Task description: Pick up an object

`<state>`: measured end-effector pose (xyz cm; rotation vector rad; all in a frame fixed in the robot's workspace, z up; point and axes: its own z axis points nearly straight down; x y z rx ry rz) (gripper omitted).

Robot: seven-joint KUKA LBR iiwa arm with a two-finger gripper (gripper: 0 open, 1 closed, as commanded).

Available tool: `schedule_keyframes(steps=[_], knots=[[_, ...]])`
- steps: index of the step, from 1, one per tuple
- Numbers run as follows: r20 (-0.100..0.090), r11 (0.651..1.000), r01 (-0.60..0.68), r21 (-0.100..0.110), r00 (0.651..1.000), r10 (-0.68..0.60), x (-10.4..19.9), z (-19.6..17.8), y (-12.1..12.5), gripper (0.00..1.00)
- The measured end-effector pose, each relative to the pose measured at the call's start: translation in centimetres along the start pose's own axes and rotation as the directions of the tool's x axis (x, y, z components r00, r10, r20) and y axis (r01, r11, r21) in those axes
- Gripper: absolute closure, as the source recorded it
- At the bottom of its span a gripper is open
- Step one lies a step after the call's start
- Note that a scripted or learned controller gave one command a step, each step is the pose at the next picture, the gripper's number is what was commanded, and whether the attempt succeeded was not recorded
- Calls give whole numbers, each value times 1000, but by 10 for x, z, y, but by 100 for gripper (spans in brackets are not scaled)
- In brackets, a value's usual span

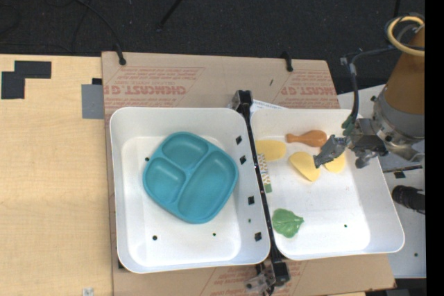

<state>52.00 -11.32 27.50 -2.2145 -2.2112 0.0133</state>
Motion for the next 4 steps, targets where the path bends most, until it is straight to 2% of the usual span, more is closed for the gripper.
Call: schedule_keyframes(steps=[1, 3, 4], knots=[[1, 1000, 2, -10, 1000, -2, 0, -5, 2, 0], [0, 1000, 1, -6, 1000, -1, -4, 88, -10, 0], [0, 1000, 1, -4, 1000, -1, -5, 153, -10, 0]])
